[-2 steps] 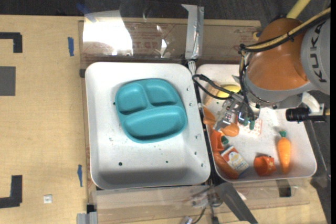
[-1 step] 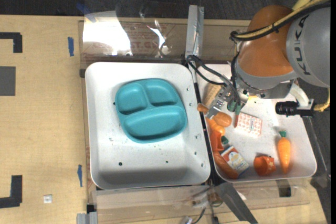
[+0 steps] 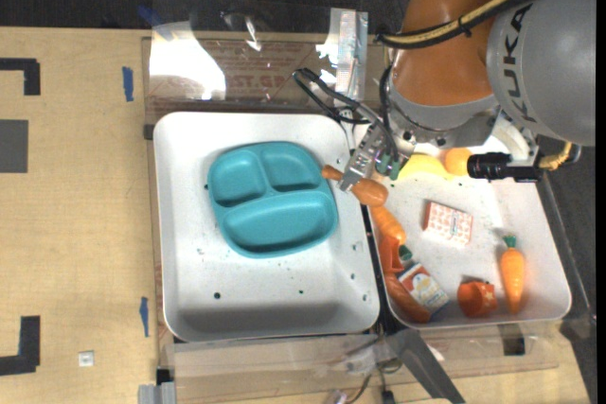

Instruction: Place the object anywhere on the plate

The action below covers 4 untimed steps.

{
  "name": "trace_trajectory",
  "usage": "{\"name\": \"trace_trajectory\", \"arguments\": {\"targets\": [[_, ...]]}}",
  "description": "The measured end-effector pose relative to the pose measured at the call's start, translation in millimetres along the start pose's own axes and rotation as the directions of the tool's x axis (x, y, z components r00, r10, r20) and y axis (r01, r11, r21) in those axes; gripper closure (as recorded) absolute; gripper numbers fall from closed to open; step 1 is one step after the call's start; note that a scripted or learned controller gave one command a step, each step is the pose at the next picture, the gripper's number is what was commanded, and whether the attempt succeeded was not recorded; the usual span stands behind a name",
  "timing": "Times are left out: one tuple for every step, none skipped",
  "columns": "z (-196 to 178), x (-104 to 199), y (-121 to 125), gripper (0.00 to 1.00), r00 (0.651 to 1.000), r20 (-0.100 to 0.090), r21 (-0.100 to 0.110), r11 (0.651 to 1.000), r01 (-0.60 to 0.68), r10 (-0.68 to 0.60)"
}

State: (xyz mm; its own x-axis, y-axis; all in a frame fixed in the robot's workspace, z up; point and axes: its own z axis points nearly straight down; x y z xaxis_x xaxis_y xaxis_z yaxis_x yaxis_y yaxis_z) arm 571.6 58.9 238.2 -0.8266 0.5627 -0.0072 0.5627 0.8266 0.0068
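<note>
We see the claw (image 3: 363,173) over the wall between the two bins, clenched on an orange toy (image 3: 367,192) that sits just beside the blue plate (image 3: 273,200), not yet over it. We judge the grip shallow: the toy could slip and drop onto the left bin (image 3: 180,251) floor or back among the right bin's (image 3: 554,293) items.

Teal plate (image 3: 273,199), 2 white bins (image 3: 189,279), orange carrot (image 3: 511,274), red tomato (image 3: 476,297), yellow lemon (image 3: 423,168).
</note>
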Motion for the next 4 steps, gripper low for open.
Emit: {"name": "trace_trajectory", "arguments": {"targets": [[-69, 34, 59, 1.0, 0.999, -0.001, -0.002, 0.999, -0.033, 0.033], [-205, -10, -48, 1.0, 0.99, 0.006, 0.0, 0.99, 0.144, -0.144], [13, 3, -26, 1.0, 0.976, -0.014, 0.007, 0.976, 0.216, -0.216], [-49, 0, 51, 1.0, 0.97, 0.0, -0.002, 0.97, 0.241, -0.241]]}}
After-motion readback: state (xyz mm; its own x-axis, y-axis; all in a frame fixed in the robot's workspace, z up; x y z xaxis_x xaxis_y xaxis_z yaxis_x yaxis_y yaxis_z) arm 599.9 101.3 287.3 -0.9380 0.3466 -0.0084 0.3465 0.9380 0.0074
